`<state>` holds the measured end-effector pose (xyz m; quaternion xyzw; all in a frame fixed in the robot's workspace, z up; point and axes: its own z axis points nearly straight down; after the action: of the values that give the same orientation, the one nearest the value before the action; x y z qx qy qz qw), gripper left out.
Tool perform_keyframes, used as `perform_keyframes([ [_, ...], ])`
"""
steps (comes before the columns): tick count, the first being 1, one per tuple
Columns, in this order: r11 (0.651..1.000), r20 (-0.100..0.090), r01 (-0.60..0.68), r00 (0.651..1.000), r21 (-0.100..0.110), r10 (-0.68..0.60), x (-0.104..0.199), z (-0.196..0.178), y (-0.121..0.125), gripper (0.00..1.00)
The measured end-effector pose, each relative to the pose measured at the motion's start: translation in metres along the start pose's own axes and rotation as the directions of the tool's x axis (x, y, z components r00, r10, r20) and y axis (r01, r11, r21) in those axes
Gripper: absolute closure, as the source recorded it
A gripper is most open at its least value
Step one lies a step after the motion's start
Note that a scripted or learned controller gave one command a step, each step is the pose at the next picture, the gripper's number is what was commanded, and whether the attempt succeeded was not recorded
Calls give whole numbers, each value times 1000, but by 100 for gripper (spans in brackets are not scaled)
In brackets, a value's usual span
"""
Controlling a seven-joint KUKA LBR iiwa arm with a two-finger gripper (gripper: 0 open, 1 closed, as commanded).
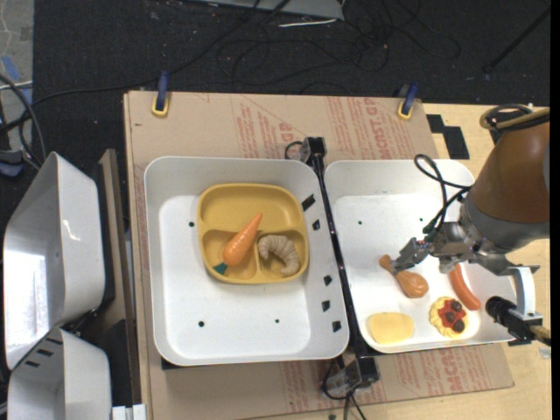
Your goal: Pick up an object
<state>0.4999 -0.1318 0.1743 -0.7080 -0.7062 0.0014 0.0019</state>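
Take the drumstick (405,277) as your landmark: it lies in the right bin (376,195), toward that bin's middle, thin end pointing up-left. Your tool (420,252) sits just above and right of it, close to its upper side; you cannot tell from here how the tool stands or whether it has hold of anything. Right of the drumstick you see a sausage (465,288), and below that a small tart with red and dark topping (451,317). Below the drumstick lies a pale yellow round piece (389,327). Far left of the drumstick, in the left bin (175,261), a yellow divided plate (219,208) holds a carrot (242,240) and a shrimp (280,251).
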Motion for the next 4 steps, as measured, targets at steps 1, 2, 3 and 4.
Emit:
perform_keyframes([
  [1,1000,-1,1,1000,0,-1,2,43,-2,0],
  [2,1000,-1,1,1000,0,-1,3,85,-2,0],
  [3,1000,0,-1,1000,-4,1,3,73,-1,100],
  [4,1000,3,4,1000,-10,-4,-4,13,-2,100],
])
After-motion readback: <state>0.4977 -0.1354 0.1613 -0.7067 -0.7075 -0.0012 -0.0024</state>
